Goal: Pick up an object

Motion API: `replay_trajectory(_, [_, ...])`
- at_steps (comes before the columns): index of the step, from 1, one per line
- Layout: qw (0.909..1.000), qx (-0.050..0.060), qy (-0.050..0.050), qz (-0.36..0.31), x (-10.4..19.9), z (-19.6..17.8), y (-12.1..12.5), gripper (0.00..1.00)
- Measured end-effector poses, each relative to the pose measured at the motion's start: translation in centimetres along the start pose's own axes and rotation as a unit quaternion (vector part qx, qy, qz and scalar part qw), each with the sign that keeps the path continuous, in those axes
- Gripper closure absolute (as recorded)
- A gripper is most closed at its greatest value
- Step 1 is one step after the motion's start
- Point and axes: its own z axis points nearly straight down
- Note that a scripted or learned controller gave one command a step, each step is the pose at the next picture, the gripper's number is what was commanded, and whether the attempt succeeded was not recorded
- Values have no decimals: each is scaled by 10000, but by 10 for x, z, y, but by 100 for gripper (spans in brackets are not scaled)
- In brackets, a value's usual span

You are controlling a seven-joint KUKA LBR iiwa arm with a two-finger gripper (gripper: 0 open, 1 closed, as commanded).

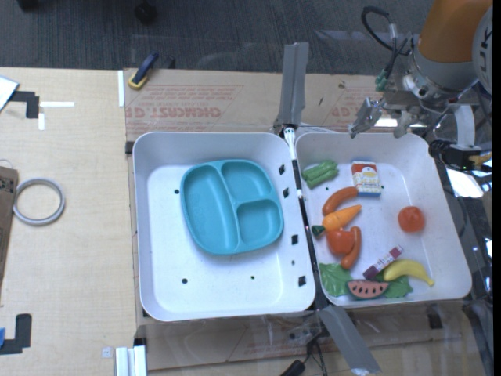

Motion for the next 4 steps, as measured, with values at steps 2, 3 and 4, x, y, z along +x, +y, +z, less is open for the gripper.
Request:
replay_trajectory(2, [9994, -10, -1, -343, -122, 87, -131, 0])
replay_trajectory(3, [10000, -7, 1, -34, -94, 86, -97, 0])
replay_trajectory(4, [10000, 17, 42, -15, -119, 149, -131, 0])
